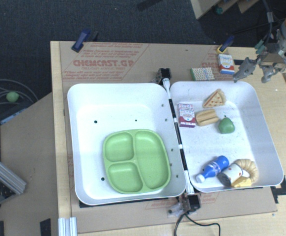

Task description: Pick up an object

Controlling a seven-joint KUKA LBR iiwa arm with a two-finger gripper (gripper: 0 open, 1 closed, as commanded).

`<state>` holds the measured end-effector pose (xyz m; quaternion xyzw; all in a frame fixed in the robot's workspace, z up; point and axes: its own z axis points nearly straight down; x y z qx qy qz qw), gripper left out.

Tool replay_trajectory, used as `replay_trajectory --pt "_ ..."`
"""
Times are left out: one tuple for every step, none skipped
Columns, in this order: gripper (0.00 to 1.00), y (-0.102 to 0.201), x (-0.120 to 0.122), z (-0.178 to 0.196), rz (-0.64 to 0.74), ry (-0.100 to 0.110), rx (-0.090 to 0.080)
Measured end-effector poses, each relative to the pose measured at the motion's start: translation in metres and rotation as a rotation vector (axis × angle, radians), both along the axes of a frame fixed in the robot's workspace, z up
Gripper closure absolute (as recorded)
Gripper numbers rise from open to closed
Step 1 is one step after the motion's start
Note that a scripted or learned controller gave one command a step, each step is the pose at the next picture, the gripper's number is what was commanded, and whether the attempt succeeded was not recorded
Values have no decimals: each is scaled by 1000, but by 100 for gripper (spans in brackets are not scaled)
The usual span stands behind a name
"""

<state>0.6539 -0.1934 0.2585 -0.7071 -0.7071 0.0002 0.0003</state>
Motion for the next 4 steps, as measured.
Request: replay_trajectory --pt "0 -25 9 -156 2 2 7" --pt "0 -4 -69 -152 0 0 0" --pt "0 58 -39 -174 2 -2 1" --pt "0 69 4 -173 0 0 0"
